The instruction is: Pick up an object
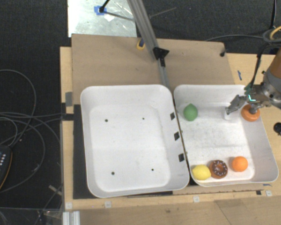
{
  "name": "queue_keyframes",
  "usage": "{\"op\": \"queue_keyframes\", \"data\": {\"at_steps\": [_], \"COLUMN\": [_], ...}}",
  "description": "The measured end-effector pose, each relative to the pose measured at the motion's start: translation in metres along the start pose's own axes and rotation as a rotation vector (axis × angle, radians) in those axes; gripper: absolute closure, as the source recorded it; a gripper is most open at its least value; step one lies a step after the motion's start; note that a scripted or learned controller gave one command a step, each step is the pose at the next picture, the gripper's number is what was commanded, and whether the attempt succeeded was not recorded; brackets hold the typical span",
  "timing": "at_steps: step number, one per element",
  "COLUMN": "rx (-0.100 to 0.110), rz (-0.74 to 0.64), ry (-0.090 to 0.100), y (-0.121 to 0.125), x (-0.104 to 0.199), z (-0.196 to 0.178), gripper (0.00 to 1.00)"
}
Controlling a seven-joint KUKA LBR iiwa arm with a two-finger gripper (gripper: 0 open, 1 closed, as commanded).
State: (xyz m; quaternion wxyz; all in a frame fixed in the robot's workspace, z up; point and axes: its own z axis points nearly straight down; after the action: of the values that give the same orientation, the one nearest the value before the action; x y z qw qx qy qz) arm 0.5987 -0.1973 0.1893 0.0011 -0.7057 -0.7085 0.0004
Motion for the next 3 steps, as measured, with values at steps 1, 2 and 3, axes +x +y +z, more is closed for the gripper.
{"op": "queue_keyframes", "data": {"at_steps": [1, 2, 3], "rx": [-0.003, 0.0, -0.007], "rz": [-0.002, 0.003, 0.002], "ry": [-0.002, -0.001, -0.002], "y": [0.001, -0.009, -0.006], "x": [0.0, -0.001, 0.0], "z": [-0.002, 0.047, 0.095], "gripper": [0.0, 0.0, 0.0]}}
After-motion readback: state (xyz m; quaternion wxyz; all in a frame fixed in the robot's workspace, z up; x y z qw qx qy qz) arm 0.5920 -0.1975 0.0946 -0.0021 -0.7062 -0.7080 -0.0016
